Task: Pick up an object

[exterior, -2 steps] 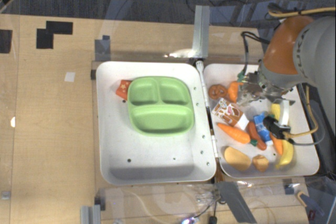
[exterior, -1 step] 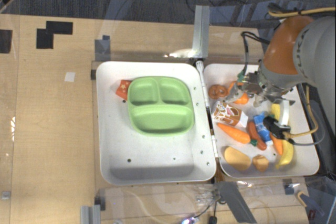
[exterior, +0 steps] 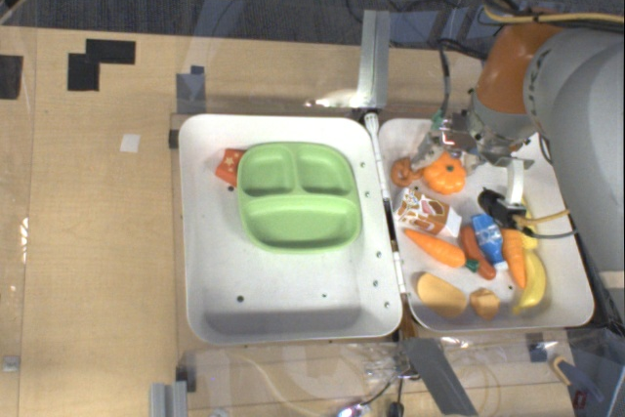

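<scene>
- Pincer (exterior: 441, 144) seen in right bin (exterior: 576, 293), far end; open/clenched state can't be told.
- Small orange pumpkin (exterior: 446, 175) lies just beneath it.
- Green tray (exterior: 296, 194) sits in left bin (exterior: 210, 239).

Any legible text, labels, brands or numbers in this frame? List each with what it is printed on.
None can be read.
Small printed packet in the right bin: red and white markings, too blurred to read.
Blue bottle: pale label, too small to read.
Red packet beside the green tray: nothing legible.
</scene>
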`<action>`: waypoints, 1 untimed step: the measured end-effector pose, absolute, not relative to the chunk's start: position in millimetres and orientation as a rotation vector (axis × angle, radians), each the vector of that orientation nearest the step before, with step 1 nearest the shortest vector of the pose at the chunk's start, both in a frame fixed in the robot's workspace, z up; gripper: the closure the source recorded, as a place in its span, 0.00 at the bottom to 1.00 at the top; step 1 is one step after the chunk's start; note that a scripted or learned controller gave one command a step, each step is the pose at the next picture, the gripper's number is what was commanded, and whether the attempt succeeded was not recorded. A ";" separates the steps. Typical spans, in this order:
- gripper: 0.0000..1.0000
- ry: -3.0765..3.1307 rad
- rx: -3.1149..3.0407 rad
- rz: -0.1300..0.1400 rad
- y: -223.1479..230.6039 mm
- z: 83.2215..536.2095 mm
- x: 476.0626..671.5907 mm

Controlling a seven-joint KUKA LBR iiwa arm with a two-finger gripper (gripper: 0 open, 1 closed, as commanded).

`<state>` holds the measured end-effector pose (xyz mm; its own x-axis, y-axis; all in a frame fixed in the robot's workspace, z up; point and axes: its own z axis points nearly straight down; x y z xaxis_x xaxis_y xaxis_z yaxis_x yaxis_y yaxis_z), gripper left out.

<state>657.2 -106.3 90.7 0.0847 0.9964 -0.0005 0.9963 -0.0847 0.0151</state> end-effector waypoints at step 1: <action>1.00 2.122 2.295 0.020 -104.8 103.3 659.2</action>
<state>659.2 -104.8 103.3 0.0782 0.9969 -0.0009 0.9967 -0.0781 0.0200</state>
